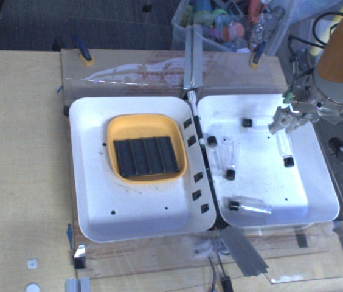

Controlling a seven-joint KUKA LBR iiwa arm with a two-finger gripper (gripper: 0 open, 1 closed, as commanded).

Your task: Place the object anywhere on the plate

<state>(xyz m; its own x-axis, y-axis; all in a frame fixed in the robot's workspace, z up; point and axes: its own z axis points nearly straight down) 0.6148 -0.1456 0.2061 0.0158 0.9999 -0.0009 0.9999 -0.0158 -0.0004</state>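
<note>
Arm cut off at 3 o'clock; jaws [281, 125] state indeterminate, above right bin [317, 187]. 4 clear tubes [252, 207] faint. Plate [145, 124] edges unobstructed.

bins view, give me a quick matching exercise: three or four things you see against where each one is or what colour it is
Things:
1. plate
2. dark ridged block
3. gripper
4. clear tube with black cap

Descriptions:
a. over the right bin's upper right part
b. yellow, in the left bin
c. lying near the right bin's front edge
d. resting on the plate

Pairs: 1-b, 2-d, 3-a, 4-c
</note>
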